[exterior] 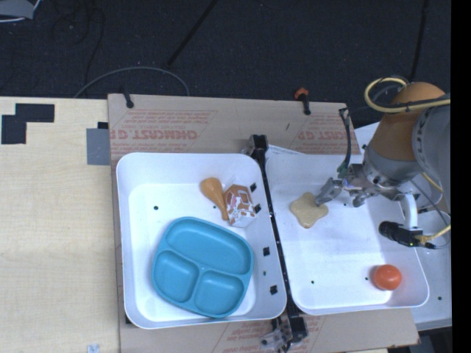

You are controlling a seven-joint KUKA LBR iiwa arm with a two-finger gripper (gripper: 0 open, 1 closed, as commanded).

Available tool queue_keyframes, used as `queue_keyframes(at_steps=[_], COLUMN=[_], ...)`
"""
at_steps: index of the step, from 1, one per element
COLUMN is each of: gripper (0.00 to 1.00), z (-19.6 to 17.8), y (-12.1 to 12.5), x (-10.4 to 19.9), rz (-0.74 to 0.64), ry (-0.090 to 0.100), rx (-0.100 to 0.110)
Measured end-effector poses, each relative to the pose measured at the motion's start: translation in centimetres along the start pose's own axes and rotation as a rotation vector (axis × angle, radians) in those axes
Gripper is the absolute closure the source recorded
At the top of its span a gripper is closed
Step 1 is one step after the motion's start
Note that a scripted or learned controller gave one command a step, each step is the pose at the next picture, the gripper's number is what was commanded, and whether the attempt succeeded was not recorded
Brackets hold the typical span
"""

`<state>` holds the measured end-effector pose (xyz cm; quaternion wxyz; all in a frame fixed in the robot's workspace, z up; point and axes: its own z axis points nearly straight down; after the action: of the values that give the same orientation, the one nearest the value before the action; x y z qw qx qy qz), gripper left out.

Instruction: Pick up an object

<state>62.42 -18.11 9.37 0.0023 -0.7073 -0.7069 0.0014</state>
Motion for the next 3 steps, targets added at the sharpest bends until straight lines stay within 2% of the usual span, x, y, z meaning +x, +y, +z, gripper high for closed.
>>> queue_keyframes(at_steps=[1,3], gripper=[1.00,1.00], z=[-1.4,-11.0], y=[0.1,0.1], x=[0.0,-0.2], rz=[0.001,-0.001], ry=[0.000,-0.002], rx=[-0.003,-0.008])
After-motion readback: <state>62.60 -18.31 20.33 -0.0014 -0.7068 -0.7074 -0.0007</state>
